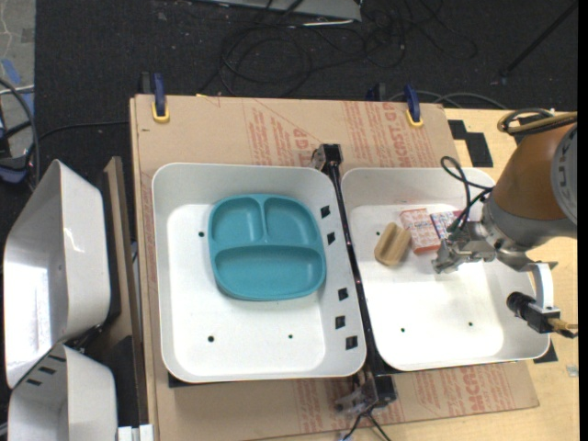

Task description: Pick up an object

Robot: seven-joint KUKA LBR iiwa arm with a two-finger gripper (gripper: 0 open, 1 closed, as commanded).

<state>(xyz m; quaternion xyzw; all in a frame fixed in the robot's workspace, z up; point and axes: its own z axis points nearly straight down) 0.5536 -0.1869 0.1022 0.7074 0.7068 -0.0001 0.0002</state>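
Observation:
In the right bin [441, 343] a tan, rounded block [392, 244] lies tilted near the left wall. Just to its right lies a flat packet with red and white print [424, 229]. My gripper [450, 258] comes in from the right and hangs low over the bin floor, right beside the packet's right edge. Nothing shows between its fingers. The arm's orange band and grey wrist [537, 196] hide the bin's upper right corner.
A teal divided plate [266, 246] lies in the left bin [184, 338]. A black divider strip [347, 265] runs between the two bins. A black cable [464, 186] loops above my wrist. White tubs [50, 265] stand off the bench to the left.

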